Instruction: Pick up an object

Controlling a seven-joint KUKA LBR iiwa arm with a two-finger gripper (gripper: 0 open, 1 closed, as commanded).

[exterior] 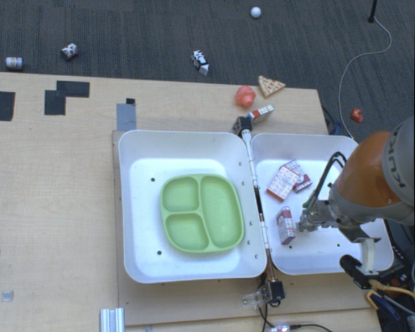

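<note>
The claw hangs low in the right bin, near that bin's middle, at the end of the grey arm with its orange band that comes in from the right edge of the desk. Whether the claw is wide or narrow cannot be told from this slanted look down. Just beside it, toward the divider between the bins, lies one small dark red packet, standing lengthwise; whether the claw touches it cannot be told. Farther toward the bin's back edge lies one red-and-white carton, with a smaller red piece touching its right side. That makes three things in the right bin.

The left bin holds one light green tray with three compartments, lying flat near its centre.

On the desk behind the bins, near the back right corner, rest one red ball, one wedge-shaped slice and one small red-and-white tube.

On the dark carpet past the desk's back edge lie several scattered small things, among them one white ball.
</note>
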